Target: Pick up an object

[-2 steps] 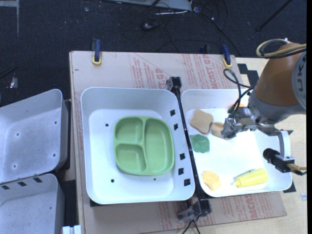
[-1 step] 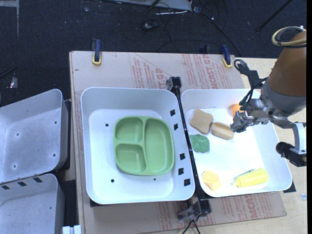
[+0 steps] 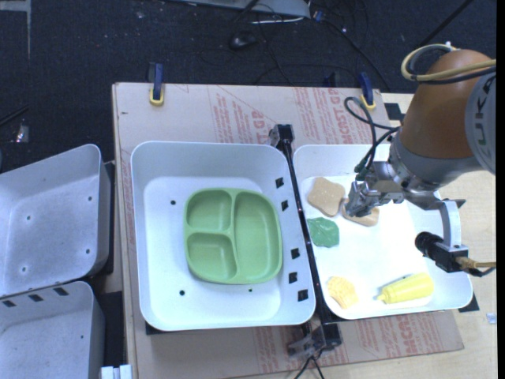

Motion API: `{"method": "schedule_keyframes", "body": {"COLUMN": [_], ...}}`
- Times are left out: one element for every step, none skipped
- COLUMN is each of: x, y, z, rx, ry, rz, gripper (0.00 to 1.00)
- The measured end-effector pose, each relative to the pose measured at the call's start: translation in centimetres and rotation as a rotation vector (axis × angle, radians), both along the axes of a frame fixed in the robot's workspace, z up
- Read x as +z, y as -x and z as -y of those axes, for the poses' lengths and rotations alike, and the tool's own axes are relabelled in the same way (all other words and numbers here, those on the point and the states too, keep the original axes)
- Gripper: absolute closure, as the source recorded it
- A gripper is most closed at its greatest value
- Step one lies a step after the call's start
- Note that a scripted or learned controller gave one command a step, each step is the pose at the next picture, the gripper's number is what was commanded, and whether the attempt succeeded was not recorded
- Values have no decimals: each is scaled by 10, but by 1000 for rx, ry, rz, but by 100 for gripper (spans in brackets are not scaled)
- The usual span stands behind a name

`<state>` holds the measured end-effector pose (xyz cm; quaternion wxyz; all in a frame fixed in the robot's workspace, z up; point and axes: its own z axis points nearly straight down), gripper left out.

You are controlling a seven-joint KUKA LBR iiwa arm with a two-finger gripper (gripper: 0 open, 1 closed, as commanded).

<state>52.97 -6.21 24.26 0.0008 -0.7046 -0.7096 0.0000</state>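
My gripper (image 3: pixel 360 206) is low in the right bin (image 3: pixel 442 287), near its back left part. It hangs right over a small tan piece (image 3: pixel 368 218) and just right of a tan bread-like slice (image 3: pixel 325 196). A green lump (image 3: pixel 323 232) lies in front of the slice. At the bin's front sit a yellow crinkled piece (image 3: pixel 342 291) and a yellow corn-like object (image 3: pixel 406 288). The fingertips are hidden by the gripper body.
The left bin (image 3: pixel 154 212) holds a light green divided plate (image 3: pixel 233 236). A black divider with clips runs between the two bins. The arm's body covers the right bin's back right corner.
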Motion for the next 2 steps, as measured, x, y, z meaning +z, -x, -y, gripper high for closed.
{"method": "schedule_keyframes", "body": {"x": [3,-10], "y": [19,24], "z": [-55,-102], "rx": [-1,-2], "ry": [0,1], "rz": [0,-1], "gripper": [100,100]}}
